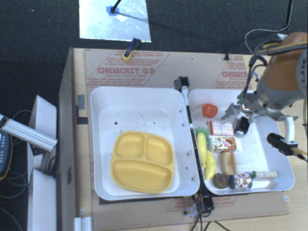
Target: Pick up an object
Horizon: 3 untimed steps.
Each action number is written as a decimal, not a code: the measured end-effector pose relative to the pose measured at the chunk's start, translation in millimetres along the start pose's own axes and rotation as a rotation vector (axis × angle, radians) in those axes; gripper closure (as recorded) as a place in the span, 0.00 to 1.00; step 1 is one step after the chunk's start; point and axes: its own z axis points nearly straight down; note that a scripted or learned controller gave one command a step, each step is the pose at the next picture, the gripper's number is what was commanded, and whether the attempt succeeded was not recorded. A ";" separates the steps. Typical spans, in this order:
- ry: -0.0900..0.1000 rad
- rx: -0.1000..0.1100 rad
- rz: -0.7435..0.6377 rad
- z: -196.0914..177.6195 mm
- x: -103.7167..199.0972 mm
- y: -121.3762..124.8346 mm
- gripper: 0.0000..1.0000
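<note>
Objects for picking are lying clustered in the right bin point(281, 177), below and left of the gripper point(239, 118), which is hovering over that bin's upper part; how far it is open cannot be told, and nothing is showing in its grasp. Just beside it are sitting a carton point(222, 128) and a red tomato point(209, 110). Farther out, bananas point(206, 155) are lying along the left wall, and a yellow tray point(142, 161) is resting in the left bin point(103, 129).

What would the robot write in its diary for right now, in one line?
stage: reaching into right bin | gripper: above small boxes, holding nothing seen | tomato: untouched | yellow tray: in left bin
</note>
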 end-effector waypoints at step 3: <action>-0.001 -0.005 -0.005 90.7 38.9 91.0 1.00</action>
